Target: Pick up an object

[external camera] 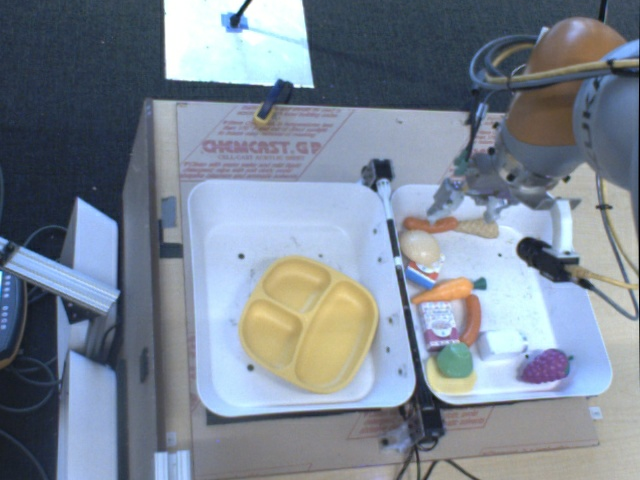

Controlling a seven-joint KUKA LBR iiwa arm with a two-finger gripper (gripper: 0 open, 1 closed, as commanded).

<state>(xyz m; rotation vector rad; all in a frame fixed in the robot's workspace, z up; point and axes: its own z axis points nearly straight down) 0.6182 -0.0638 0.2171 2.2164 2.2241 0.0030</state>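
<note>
Gripper (468,206): fingers spread, holding nothing, poised over the far end of the right bin (575,313). Just below it: hot dog (450,226). Nearer: carrot (446,290), purple grapes (544,366). Left bin (215,268): yellow divided tray (309,322).

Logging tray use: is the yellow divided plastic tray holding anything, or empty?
Empty. All three compartments of the yellow divided plastic tray show bare yellow plastic; it lies flat in the left shallow white bin.
</note>
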